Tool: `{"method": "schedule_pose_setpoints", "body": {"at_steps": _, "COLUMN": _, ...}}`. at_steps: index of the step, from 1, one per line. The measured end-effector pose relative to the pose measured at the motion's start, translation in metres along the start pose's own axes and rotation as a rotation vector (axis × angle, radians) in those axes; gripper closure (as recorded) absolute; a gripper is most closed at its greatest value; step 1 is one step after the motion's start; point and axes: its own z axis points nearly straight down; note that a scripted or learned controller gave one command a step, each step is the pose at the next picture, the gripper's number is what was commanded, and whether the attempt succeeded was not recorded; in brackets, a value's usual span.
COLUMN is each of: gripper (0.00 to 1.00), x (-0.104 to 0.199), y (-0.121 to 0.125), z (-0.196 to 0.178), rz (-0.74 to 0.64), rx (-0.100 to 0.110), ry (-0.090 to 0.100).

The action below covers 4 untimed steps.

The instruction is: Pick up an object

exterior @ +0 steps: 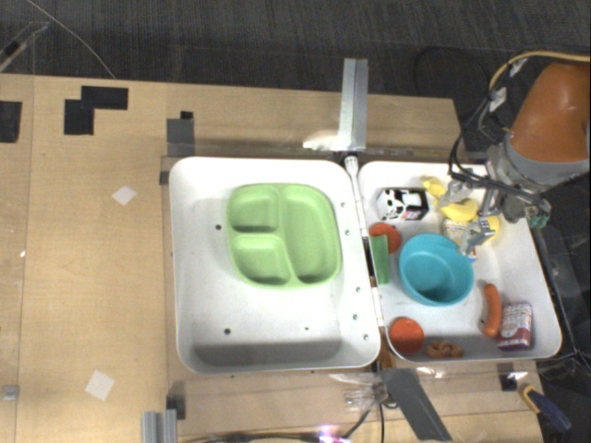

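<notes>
Gripper (473, 232) poised over a yellow toy (459, 212) at the right bin's (550, 332) twelve o'clock edge.

The toy is judged to be light, smooth and somewhat slippery moulded plastic, lying just at one o'clock of the blue bowl (435, 269) and at three o'clock of the black-and-white toy (404, 205); a hold across its narrow middle would be favoured. Whether the fingers are apart or together cannot be told from the camera view, as they are blurred against the toy.
</notes>
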Motion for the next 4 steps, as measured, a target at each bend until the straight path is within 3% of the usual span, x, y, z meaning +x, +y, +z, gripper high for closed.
{"method": "schedule_pose_setpoints", "body": {"at_steps": 1, "gripper": 0.00, "x": -0.040, "y": -0.027, "z": 0.050, "rz": 0.058, "rx": -0.006, "ry": 0.014}}
{"method": "schedule_pose_setpoints", "body": {"at_steps": 2, "gripper": 0.00, "x": 0.011, "y": -0.011, "z": 0.047, "rz": 0.188, "rx": -0.003, "ry": 0.002}}
{"method": "schedule_pose_setpoints", "body": {"at_steps": 3, "gripper": 0.00, "x": 0.064, "y": 0.023, "z": 0.045, "rz": 0.207, "rx": -0.002, "ry": 0.000}}
{"method": "schedule_pose_setpoints", "body": {"at_steps": 4, "gripper": 0.00, "x": 0.083, "y": 0.085, "z": 0.044, "rz": 0.342, "rx": -0.003, "ry": -0.005}}
